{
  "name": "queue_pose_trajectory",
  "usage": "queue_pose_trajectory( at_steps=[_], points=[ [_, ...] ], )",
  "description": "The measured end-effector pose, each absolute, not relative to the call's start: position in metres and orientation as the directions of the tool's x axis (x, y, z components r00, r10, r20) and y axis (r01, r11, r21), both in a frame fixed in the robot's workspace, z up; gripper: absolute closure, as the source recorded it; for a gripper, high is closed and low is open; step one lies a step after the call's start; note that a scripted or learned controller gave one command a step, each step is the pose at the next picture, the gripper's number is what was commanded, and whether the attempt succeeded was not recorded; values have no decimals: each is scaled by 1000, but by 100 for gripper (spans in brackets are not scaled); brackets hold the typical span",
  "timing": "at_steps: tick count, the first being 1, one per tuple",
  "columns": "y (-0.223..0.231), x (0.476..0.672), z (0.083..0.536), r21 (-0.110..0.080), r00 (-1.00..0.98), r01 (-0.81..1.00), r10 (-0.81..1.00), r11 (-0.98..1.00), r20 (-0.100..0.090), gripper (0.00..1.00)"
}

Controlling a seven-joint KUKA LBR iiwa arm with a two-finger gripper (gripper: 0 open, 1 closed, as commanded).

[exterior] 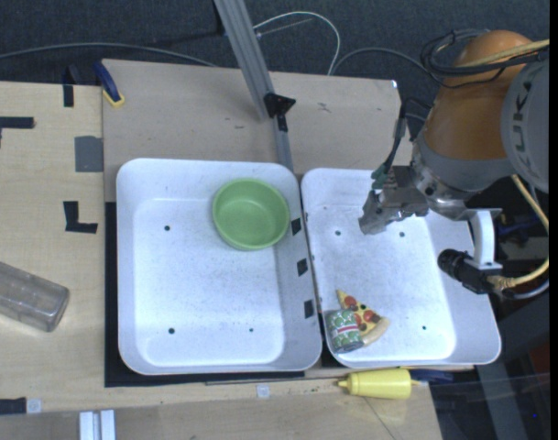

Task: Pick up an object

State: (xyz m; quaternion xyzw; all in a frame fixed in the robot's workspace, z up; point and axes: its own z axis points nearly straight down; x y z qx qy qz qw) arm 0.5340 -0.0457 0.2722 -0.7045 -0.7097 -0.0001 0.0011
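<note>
While tool hovers, pizza toy below-left, apart

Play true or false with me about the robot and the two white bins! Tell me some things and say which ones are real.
1. The green bowl sits in the left bin. True.
2. The gripper is over the right bin. True.
3. The pizza slice toy is inside the green bowl. False: it lies near the front left corner of the right bin, next to a small packet.
4. The yellow bottle stands upright in the left bin. False: it lies on its side on the bench, just outside the front edge of the right bin.
5. The gripper is right above the pizza slice toy. False: it is farther back in the bin.
</note>
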Motion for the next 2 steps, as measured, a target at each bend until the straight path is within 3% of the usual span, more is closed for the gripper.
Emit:
queue_pose_trajectory(
  at_steps=[2],
  points=[
    [56, 561, 252, -2, -6, 1000, 1000, 6, 0, 100]
  ],
)
